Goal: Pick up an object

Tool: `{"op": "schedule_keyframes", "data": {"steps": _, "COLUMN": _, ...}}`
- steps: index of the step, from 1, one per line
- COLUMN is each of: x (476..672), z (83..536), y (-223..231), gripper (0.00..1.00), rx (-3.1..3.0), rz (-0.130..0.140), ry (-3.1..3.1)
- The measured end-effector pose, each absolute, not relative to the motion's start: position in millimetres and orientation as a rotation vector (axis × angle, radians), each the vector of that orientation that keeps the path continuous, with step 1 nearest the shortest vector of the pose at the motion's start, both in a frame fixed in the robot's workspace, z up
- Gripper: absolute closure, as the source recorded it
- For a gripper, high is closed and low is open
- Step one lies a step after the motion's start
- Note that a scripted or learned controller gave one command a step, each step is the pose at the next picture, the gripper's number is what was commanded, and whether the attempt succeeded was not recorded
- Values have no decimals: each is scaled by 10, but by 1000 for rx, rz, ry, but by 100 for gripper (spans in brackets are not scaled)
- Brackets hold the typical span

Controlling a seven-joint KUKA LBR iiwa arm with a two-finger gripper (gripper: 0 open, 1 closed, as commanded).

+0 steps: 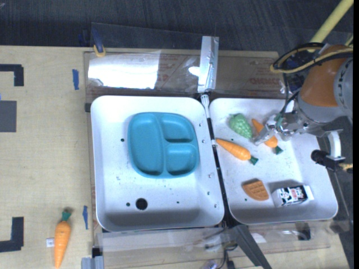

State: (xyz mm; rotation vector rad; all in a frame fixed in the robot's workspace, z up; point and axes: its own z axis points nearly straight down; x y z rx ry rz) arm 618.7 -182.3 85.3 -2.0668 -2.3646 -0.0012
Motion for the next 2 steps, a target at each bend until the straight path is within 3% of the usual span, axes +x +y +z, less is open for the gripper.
{"op": "schedule_keyframes", "data": {"steps": 1, "x": 6196, "z": 951, "y": -1827, "gripper": 100, "rx": -2069, "rz": -2, "ry": -2365}}
{"op": "schedule_keyframes", "data": {"steps": 2, "x": 5895, "z": 2255, "y": -1122, "gripper": 100, "rx": -2315, "rz": -1, "ry": -2124}}
